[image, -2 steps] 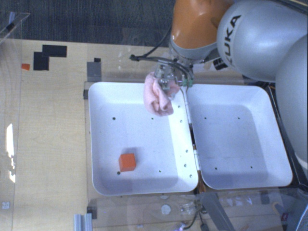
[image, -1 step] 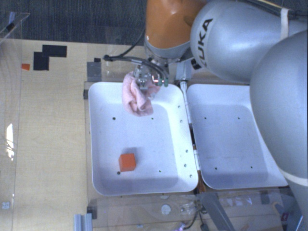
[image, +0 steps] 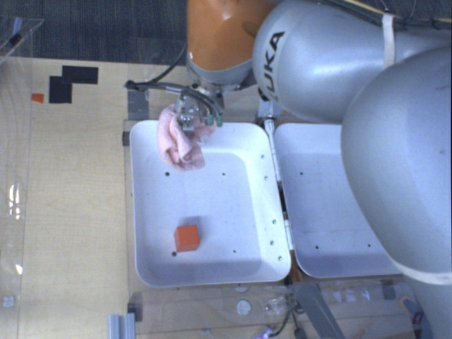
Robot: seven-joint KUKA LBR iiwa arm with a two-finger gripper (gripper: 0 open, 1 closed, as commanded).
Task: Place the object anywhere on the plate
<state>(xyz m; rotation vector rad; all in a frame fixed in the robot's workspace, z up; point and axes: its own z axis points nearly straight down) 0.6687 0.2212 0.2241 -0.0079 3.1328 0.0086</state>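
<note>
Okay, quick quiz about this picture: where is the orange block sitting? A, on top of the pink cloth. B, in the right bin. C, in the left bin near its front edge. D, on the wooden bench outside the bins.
C: the orange block rests on the floor of the left bin, near its front edge, well apart from the pink cloth at the bin's far rim.

Right bin (image: 318,210) largely covered by the grey arm (image: 395,154), its far right side unseen, arm itself cut off at the top and right edges, gripper (image: 191,122) fingertips lost against the pink cloth (image: 180,145), cloth's upper part behind the gripper
</note>
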